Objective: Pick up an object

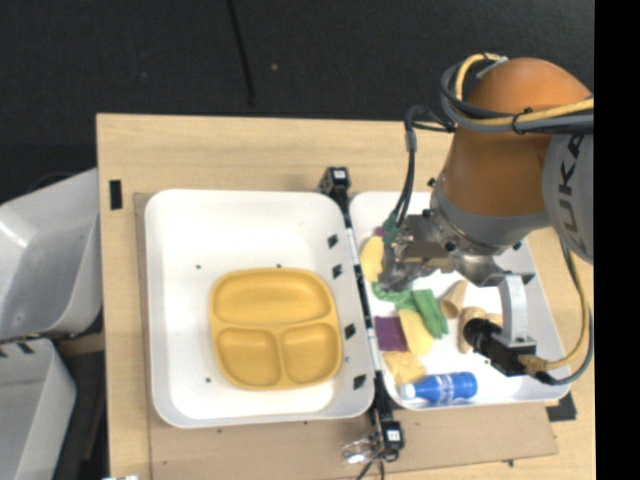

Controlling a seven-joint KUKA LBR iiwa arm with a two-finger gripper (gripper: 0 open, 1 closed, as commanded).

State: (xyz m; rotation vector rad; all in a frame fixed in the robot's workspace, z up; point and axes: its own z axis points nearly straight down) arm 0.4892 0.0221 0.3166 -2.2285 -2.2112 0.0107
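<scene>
Green object (425, 308) lies amid crowded toys, blue bottle (445, 388) nearby.

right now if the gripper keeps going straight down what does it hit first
Probably the green object lying in the right bin, just below the gripper. Depth is hard to judge from this slanted view, so the yellow piece beside it is possible.

A single fixed camera is mounted above the bench (250, 148) and looks down at a slant. Both white bins fall within its field: the left bin (170, 298) lies near frame centre, the right bin (545, 388) toward the right side. The arm (510, 158) enters from the right and overlaps the right bin.
</scene>
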